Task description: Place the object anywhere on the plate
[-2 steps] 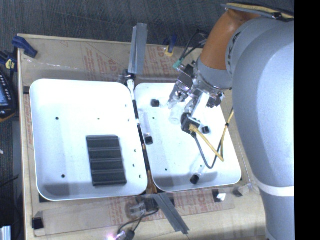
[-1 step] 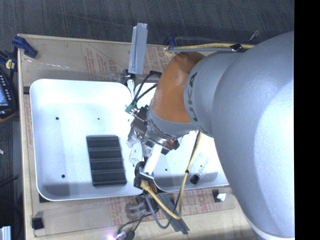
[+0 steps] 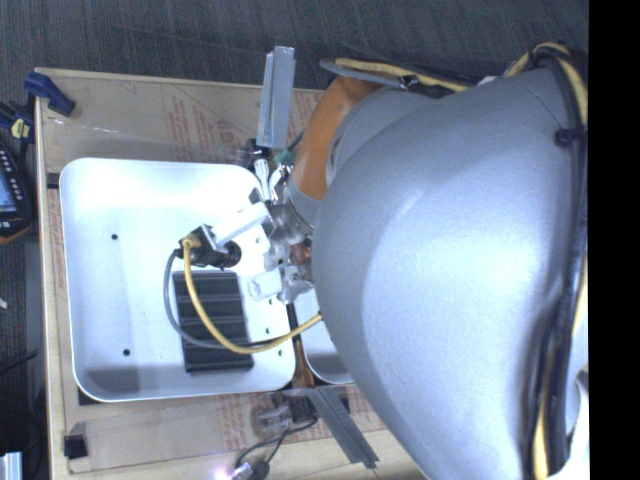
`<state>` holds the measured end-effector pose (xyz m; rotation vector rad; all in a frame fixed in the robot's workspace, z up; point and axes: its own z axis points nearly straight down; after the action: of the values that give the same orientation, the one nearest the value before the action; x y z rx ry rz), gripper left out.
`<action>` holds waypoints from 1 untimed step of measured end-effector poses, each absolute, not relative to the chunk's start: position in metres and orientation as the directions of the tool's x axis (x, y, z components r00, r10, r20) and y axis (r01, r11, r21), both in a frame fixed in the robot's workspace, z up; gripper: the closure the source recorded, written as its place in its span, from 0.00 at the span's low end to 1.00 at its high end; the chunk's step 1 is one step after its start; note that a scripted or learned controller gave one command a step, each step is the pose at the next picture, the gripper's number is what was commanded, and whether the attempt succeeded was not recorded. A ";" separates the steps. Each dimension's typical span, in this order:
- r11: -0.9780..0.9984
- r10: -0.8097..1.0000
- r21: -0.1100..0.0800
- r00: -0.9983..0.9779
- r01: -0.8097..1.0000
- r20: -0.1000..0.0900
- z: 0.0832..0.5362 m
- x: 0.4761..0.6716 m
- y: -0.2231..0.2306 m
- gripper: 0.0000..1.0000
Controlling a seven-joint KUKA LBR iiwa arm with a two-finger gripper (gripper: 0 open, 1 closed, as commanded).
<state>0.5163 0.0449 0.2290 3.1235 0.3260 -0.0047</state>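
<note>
Black ribbed block (image 3: pixel 213 320) is seen lying flat in left bin (image 3: pixel 110 298), in its near-right part. Long axis is set approx. near-to-far, slightly slanted. Block is found just left of claw (image 3: pixel 278 268) and a bit nearer. No hold on it is seen, and how far claw is open can't be told. Grey arm (image 3: pixel 440 268) is stretched in from right. Next move, as judged: claw to be brought left and nearer, then set across block's short side.
</note>
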 end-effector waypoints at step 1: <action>-0.972 0.233 -0.005 0.972 0.233 -0.008 0.208 0.484 0.027 1.00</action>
<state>0.4835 0.0272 0.2082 3.1234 0.3690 -0.0138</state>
